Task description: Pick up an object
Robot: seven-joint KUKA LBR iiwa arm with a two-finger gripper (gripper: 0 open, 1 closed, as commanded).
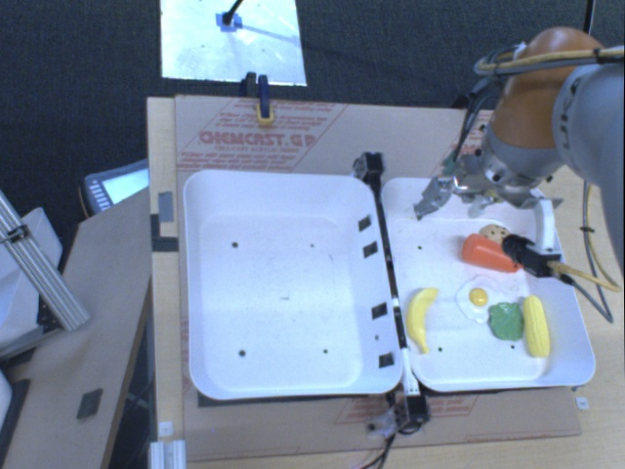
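Hand (437, 196) hangs over the far part of the right bin (576, 360), toward that bin's eleven o'clock corner, with its grey fingers (428, 204) angled down and toward the divider between the two bins. Whether those fingers are parted or closed cannot be told from this slanted overhead look, and nothing can be seen caught between them. Behind the hand, the arm (547, 96) comes in from three o'clock; its grey casing and orange band (537, 71) bulk large over the bin's one o'clock corner, and the wrist bends downward so that the hand points roughly toward nine o'clock.

All the loose pieces lie in the right bin, apart from the hand. An orange carrot-like piece (486, 252) sits near the bin's middle, at about five o'clock from the hand. Just below it lies a fried egg (476, 299). At the egg's nine o'clock lies a yellow banana (421, 318), near the divider. At the egg's four o'clock sits a green leafy piece (505, 320), touching a yellow corn cob (536, 325) at its three o'clock.

At nine o'clock, the left bin (210, 189) sits on the counter (161, 145).
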